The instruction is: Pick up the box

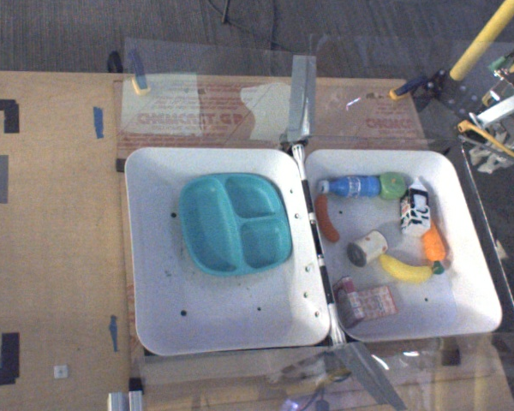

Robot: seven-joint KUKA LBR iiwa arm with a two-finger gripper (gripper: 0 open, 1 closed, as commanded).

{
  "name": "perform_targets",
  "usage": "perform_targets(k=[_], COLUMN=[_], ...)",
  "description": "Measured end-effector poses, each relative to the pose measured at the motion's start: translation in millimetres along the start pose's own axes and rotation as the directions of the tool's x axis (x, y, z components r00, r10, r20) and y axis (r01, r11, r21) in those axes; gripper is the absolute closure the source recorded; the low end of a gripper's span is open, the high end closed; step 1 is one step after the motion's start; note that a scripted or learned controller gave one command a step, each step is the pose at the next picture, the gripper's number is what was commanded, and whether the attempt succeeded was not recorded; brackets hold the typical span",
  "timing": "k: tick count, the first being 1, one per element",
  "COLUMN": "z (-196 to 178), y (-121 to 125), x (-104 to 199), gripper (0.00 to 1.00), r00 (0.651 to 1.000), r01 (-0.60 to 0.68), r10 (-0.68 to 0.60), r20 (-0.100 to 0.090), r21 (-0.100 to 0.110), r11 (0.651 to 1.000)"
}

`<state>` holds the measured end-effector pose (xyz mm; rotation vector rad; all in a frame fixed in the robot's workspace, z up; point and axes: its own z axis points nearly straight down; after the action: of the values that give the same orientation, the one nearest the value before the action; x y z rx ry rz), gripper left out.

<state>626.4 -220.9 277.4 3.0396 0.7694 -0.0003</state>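
Observation:
The box (370,302) is a small flat carton with a pinkish-red printed face and a dark left end. It lies flat near the front left corner of the right bin (471,229), close to the divider between the two bins. Nothing rests on it. A yellow banana (406,269) lies just behind it and to the right, with a small gap between them.
Also in the right bin are a blue bottle (353,186), a green item (393,184), a black-and-white carton (415,208), a carrot (433,244), a red sausage (326,217) and a small can (368,247). A teal divided plate (236,223) sits in the left bin (154,298).

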Motion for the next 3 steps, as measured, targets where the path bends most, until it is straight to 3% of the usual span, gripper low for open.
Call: perform_targets(k=[1,2,3], z=[155.2,44.4,34.1], y=[-23.3,8.7,7.3], x=[-15.8,12.9,15.0], gripper=[1.00,1.00,1.00], r00=[0.993,0.978,0.979], r01=[0.115,-0.210,-0.205], r10=[-0.115,0.210,0.205], r20=[-0.006,0.000,0.001], r21=[0.002,0.006,0.006], r11=[0.993,0.978,0.979])
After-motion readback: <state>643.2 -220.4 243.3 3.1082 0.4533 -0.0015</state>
